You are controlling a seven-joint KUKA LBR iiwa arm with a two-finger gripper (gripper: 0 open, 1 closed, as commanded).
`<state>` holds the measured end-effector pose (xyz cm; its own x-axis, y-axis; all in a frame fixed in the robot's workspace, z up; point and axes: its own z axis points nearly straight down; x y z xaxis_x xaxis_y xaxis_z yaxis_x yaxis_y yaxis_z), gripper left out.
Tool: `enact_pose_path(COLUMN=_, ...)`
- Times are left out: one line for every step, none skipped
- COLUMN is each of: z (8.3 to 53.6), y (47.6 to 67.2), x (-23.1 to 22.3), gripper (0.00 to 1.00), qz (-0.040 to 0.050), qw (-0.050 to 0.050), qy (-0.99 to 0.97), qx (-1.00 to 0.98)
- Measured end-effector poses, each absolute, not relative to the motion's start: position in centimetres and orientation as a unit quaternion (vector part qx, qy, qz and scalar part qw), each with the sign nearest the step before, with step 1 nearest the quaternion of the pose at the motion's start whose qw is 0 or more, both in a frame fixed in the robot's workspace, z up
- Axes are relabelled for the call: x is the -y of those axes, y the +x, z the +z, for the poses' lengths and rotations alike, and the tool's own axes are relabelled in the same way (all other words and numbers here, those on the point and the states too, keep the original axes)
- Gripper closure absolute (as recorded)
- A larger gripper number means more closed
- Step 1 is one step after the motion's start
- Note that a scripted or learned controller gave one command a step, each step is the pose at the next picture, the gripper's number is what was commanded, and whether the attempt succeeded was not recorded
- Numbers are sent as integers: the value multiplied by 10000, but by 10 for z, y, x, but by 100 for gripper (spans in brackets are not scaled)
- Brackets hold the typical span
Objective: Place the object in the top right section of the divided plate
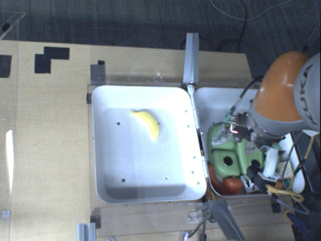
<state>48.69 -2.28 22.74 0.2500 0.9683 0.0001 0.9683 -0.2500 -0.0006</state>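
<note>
Arm (288, 92) hangs over the green divided plate (231, 157); banana (147, 123) lies apart.

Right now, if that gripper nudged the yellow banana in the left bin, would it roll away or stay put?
The banana is curved and lies flat on the left bin floor, so it would probably pivot or slide rather than roll. The floor looks smooth, so sliding seems likely. It looks small and probably light.
</note>
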Motion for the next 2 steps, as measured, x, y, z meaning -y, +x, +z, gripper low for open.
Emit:
enact_pose_path(z=227, y=487, x=23, gripper=0, qz=2, qw=3, qy=-7906, qx=6124)
enact_pose_path(z=227, y=487, x=23, gripper=0, qz=2, qw=3, qy=-7906, qx=6124)
